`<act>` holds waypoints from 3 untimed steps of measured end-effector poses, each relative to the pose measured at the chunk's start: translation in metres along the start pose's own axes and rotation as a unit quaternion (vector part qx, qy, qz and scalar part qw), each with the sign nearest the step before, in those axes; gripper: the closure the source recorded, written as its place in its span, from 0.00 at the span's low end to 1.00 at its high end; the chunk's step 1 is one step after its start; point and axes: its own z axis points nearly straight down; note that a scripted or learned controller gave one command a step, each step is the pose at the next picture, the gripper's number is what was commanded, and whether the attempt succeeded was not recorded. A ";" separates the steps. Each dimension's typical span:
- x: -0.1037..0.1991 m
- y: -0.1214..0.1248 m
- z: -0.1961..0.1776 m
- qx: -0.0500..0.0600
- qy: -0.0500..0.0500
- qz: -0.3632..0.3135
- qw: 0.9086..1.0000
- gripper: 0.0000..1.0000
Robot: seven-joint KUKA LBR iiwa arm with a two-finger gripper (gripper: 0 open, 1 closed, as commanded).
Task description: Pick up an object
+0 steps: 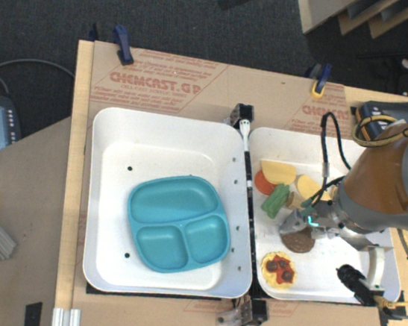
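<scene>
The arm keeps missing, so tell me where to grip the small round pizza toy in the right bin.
Grip the small round pizza toy across its rim, coming straight down. It lies flat near the right bin's front edge, apart from the other food, so opposite edges look reachable.

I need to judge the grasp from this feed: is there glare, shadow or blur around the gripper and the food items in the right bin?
Camera view: even lighting and sharp focus; no strong glare on the right bin. The gripper sits low over the brown patty, and the arm's bulk shades and partly hides that spot. The green piece and the small pizza read clearly.
</scene>
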 end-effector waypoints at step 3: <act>0.000 0.002 -0.030 -0.004 -0.002 0.001 1.000 1.00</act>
